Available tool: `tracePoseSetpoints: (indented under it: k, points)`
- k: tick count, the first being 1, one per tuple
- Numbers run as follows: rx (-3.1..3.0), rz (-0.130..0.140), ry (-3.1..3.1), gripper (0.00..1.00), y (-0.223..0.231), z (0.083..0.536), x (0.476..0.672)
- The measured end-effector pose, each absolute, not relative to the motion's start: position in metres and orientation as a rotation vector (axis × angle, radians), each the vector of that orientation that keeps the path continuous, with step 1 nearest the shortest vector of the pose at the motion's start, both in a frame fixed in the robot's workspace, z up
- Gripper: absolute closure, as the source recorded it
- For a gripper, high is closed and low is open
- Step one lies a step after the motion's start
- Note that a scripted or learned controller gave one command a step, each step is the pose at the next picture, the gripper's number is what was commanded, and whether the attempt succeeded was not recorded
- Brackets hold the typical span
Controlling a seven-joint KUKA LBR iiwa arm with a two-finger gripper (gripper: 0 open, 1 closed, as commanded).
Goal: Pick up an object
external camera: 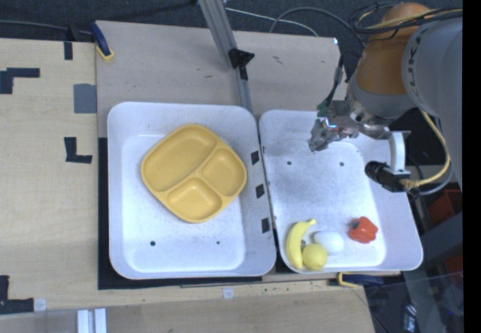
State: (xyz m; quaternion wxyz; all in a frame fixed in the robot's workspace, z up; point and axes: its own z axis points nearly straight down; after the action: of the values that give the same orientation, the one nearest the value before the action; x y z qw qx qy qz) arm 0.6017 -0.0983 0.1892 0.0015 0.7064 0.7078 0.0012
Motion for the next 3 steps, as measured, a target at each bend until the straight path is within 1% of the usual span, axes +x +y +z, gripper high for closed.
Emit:
tracePoseSetpoints:
  k: [1,2,3]
  points:
    - [2.218,0.003,2.222,1.0,-0.098,0.226,0.603]
    - [2.214,0.001,2.231,1.0,-0.037,0.234,0.605]
    - [2.216,-0.002,2.23,1.0,0.014,0.225,0.598]
